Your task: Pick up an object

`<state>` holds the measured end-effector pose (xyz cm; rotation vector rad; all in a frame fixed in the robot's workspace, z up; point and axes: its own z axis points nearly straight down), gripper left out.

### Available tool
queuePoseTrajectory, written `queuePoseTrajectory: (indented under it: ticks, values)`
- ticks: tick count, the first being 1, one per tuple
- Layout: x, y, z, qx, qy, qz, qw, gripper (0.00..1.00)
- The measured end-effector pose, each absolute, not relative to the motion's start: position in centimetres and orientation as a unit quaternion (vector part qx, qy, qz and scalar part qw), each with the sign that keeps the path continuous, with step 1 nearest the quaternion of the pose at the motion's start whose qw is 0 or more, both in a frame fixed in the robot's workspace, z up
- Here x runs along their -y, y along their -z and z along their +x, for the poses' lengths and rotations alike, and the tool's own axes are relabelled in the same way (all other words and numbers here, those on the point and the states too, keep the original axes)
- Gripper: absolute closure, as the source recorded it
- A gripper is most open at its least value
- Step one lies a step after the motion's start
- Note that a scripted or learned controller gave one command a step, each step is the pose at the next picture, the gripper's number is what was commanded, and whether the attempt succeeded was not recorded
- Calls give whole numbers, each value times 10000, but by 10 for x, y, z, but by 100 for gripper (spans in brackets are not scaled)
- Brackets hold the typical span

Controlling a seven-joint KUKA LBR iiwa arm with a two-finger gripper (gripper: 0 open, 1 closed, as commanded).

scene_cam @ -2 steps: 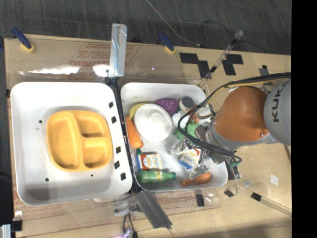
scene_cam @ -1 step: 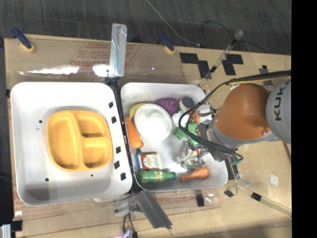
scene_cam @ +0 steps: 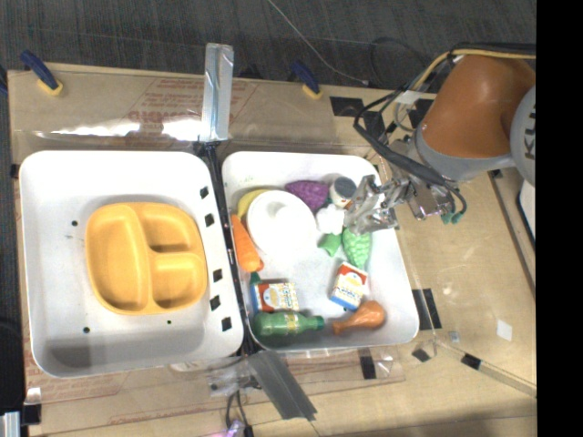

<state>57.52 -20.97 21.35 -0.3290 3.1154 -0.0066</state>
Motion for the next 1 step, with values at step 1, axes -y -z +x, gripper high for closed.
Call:
queuePoseTrajectory:
  ticks: [1]
  values:
    - [138,-264,578,-9999,8,-121,30,100]
